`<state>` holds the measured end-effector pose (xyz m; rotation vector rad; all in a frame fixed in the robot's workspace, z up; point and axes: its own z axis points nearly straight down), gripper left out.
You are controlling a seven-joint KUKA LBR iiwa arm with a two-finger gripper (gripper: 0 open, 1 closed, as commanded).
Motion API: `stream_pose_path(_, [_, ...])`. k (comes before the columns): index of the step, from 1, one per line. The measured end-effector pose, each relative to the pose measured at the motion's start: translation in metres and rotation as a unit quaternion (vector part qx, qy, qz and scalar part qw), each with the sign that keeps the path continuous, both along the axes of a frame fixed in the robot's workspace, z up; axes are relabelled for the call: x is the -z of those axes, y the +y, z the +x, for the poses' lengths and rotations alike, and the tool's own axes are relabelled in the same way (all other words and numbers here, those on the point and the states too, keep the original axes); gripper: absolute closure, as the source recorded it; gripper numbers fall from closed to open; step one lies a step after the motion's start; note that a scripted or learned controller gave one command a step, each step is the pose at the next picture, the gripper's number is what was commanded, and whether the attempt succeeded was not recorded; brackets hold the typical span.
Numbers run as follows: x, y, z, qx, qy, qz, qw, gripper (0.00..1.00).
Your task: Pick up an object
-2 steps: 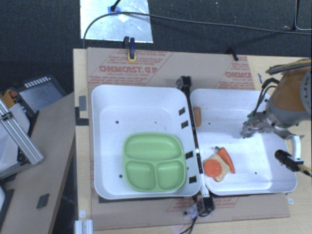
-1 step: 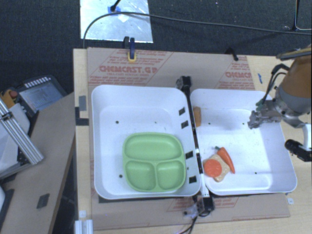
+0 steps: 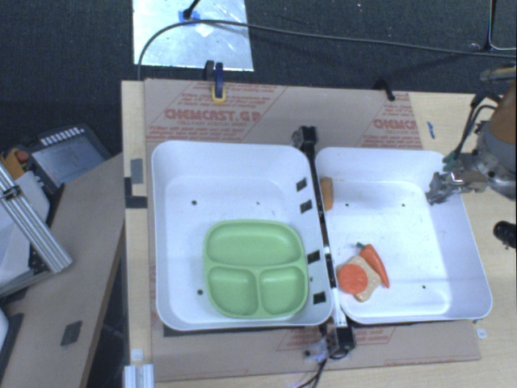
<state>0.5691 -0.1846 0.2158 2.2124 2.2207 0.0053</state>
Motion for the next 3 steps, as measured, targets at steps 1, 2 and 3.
stream_pose_path(1, [-0.055, -0.001, 0.002, -0.001, 0.0, -0.0001, 1.0, 1.0])
stream_pose_path(2, [-0.055, 0.054, 0.021, -0.003, 0.001, 0.0016, 1.0, 1.0])
stream_pose_path(3, [-0.045, 0.105, 0.021, -0.003, 0.003, 0.0018, 1.0, 1.0])
